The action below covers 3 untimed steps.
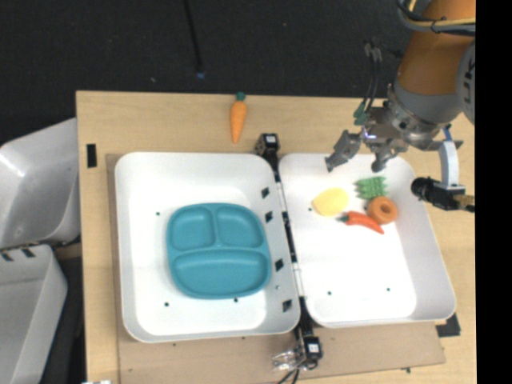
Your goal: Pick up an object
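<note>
My gripper hangs open over the far edge of the right bin, with nothing between its fingers. Just below it in that bin lie a yellow lemon-like piece, a green leafy toy, an orange ring-shaped piece and a small red-orange chilli or carrot. The gripper is above and slightly behind these, touching none of them.
The left bin holds a teal divided plate. An orange toy carrot lies on the wooden bench behind the bins. A small black clip sits at the bins' far joint.
</note>
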### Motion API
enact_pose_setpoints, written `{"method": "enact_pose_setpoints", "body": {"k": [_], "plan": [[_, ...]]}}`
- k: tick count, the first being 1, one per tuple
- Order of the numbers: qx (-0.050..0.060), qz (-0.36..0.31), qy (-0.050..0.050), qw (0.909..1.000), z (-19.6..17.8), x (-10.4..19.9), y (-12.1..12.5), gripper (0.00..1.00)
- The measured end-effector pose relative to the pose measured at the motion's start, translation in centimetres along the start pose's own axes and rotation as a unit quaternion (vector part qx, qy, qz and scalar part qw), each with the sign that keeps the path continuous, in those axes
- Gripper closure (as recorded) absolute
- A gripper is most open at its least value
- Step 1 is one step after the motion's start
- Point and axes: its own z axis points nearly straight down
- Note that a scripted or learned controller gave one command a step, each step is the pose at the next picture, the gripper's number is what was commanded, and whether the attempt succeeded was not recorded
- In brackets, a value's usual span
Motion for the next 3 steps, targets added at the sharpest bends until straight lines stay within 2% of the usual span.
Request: {"method": "enact_pose_setpoints", "body": {"k": [1,3], "plan": [[-0.006,-0.001,0.000,1.0000,-0.7,0.0,0.2,0.00],[-0.003,0.000,-0.001,1.0000,12.1,-0.4,0.1,0.00]]}}
